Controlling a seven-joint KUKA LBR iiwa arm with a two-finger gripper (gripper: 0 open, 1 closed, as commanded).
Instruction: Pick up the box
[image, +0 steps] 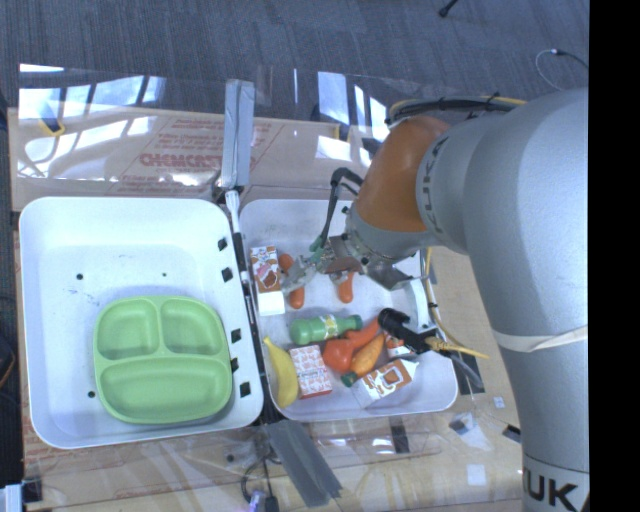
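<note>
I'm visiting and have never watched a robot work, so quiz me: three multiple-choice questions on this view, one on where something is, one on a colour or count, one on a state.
1. Where is the green divided plate?
A. left bin
B. right bin
C. on the floor

2. What colour is the bottle in the right bin?
A. blue
B. green
C. white

3. How does the banana lie?
A. hanging from the gripper
B. on the plate
C. on the bin floor by the left wall

Answers: 1 A, the plate lies in the left bin. 2 B, its body is green. 3 C, it rests beside the red and white box.
</note>
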